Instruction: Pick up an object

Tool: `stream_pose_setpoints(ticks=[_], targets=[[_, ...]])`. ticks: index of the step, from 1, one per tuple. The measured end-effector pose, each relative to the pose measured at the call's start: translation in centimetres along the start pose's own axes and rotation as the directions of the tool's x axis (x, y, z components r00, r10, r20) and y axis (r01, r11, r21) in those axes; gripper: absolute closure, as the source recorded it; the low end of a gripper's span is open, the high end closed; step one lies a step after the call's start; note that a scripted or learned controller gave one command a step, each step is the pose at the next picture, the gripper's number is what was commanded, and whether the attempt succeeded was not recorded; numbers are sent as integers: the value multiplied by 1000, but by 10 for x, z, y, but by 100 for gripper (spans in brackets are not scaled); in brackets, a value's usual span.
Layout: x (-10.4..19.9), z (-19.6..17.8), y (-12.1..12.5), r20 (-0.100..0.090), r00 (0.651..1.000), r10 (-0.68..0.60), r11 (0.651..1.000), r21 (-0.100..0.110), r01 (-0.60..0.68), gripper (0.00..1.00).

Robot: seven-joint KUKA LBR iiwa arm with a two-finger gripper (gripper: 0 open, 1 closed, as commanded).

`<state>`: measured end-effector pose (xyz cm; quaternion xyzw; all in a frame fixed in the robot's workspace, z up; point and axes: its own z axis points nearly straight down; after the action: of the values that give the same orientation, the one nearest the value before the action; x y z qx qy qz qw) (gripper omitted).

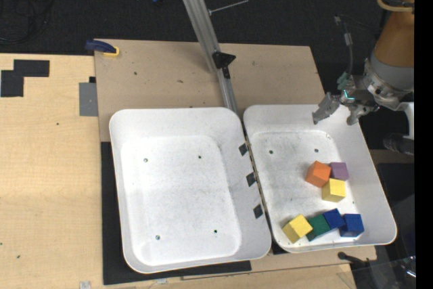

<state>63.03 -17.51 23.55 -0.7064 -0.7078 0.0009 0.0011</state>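
Two white bins side by side on the bench. Left bin (135,125) beside the right bin (379,213), their inner rims nearly touching, three small black clips (249,178) along the seam.

Arm (396,44) comes in from the right, orange band above the wrist, grey below. Gripper (336,112) hangs over the far right corner of the right bin, above the rim. Its two fingers (325,109) are spread apart, nothing between them. Released, holding nothing.

Blocks all sit in the right bin, toward its near right part, well apart from the gripper. Two clusters:
- Upper cluster: orange block (318,174), purple block (339,170) just beside it on the right, yellow block (333,190) just below, the three touching or close to it.
- Lower cluster, near the front rim: second yellow block (296,227) at the left end, green block (318,225) next to it, then two blue blocks (343,221) at the right end. They form a tight row; exact contact between them is hard to tell.

Behind the bins, a slanted metal rail (199,17) runs up from the seam toward the back of the bench. A small blue and yellow tool (101,47) lies at the far left corner of the brown board (270,71).
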Motion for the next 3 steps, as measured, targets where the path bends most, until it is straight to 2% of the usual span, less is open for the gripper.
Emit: stream_pose_setpoints(ticks=[1,3], targets=[[0,0,0,0,1000,-2,1000,0,2,0],[15,101,-16,-2,1000,1,1000,6,-1,0]])
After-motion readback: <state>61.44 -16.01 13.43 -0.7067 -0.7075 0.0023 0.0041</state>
